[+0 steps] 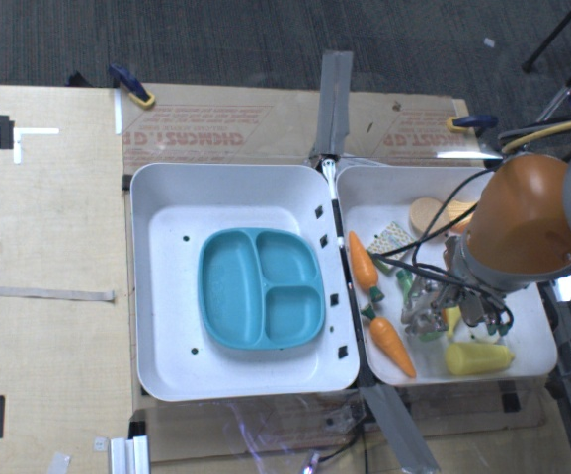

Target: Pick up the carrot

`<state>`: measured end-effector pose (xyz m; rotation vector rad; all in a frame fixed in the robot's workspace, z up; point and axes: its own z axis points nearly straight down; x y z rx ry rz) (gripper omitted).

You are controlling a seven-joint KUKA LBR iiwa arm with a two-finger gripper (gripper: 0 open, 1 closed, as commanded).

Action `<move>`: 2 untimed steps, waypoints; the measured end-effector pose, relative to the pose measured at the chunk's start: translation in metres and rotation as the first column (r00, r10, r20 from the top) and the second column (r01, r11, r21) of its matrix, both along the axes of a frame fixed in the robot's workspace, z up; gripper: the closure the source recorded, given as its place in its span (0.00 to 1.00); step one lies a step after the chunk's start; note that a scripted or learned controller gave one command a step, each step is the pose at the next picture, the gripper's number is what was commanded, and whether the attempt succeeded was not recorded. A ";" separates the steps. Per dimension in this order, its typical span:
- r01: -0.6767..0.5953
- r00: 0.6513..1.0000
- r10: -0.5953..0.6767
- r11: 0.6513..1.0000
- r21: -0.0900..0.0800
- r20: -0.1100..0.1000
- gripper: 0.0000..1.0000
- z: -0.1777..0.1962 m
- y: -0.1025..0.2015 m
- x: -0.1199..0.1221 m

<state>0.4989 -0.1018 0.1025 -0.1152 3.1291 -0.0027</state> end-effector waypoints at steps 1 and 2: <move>0.099 0.995 -0.099 0.995 0.002 -0.005 1.00 0.090 0.097 -0.009; 0.100 0.995 -0.100 0.995 0.002 -0.005 0.00 0.090 0.097 -0.009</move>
